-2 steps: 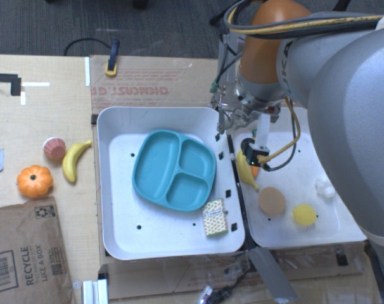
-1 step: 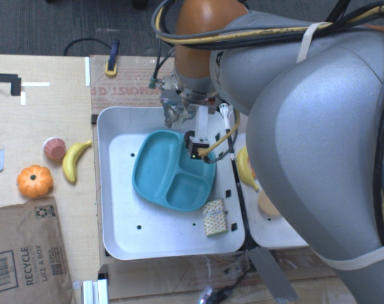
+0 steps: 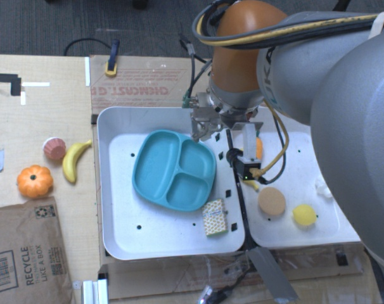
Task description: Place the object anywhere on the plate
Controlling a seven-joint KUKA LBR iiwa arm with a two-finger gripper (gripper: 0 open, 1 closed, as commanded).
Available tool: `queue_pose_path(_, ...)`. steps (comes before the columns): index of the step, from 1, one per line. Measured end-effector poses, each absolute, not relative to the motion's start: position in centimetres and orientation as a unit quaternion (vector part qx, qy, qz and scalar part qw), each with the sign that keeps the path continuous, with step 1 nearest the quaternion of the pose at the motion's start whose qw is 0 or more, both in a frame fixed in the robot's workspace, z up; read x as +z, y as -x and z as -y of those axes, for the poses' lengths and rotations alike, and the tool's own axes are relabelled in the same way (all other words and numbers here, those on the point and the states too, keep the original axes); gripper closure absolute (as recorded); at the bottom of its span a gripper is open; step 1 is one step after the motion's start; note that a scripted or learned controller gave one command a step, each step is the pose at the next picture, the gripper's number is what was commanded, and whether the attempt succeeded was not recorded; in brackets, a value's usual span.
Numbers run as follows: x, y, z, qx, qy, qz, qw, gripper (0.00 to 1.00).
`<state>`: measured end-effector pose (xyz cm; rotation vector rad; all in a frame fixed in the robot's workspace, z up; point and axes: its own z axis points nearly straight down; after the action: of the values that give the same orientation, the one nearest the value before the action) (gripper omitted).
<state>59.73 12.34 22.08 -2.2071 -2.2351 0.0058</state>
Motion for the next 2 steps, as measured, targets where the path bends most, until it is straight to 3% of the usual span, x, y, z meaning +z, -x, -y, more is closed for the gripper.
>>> queue_pose_path(1, 26.6, -54.7, -3.8, 0.0024, 0.765, 0.643, 0.000, 1.00)
queue_pose_path(2, 23.3, -61.0, -3.0, 0.0019, 0.819, 0.574, 0.000, 1.00)
